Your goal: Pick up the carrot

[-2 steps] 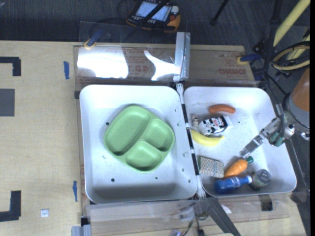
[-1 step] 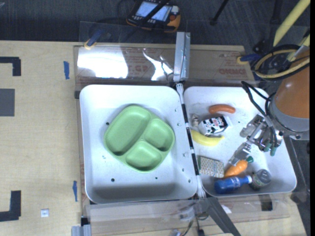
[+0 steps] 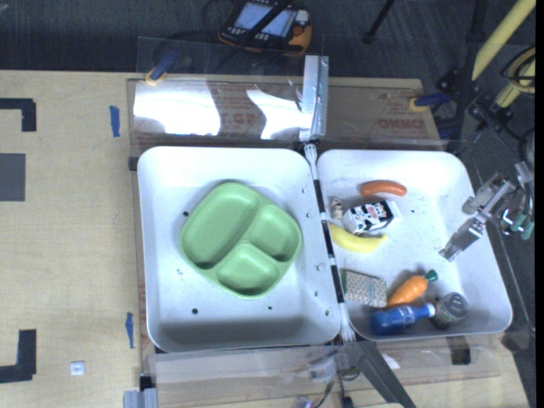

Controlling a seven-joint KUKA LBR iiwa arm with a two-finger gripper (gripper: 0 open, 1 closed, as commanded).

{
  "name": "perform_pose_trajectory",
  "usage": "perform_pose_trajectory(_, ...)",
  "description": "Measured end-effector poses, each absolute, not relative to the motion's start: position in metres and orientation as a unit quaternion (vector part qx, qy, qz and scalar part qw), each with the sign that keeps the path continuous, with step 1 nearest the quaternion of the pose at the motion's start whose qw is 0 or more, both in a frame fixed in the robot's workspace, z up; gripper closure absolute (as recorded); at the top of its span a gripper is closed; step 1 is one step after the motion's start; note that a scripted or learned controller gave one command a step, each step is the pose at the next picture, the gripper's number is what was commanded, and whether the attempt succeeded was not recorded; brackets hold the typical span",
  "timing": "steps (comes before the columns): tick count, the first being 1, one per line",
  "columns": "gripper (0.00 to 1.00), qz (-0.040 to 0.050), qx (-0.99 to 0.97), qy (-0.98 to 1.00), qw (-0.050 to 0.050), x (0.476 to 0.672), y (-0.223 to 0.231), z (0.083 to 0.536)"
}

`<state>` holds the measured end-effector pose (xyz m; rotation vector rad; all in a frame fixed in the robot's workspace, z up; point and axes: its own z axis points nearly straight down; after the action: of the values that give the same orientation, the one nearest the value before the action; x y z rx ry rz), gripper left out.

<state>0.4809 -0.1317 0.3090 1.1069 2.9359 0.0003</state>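
Up at the right bin's (image 3: 442, 170) right rim, the fingers (image 3: 463, 240) hang over bare white floor; whether they are apart or together cannot be told from this slanted view. Nothing sits between them. The carrot (image 3: 409, 289) lies well apart, near the front of that bin, touching a blue bottle (image 3: 401, 317) and just beside a patterned packet (image 3: 364, 287). It looks like a light, stiff plastic toy, smooth and tapered, so a grip across its thicker orange middle seems safest. The green divided plate (image 3: 241, 238) occupies the left bin.
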Motion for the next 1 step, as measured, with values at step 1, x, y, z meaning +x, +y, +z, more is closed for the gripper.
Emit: perform_pose_trajectory(1, 0.0, 0.0002, 0.371, 0.929, 0.0, 0.5132, -0.1125, 0.2304)
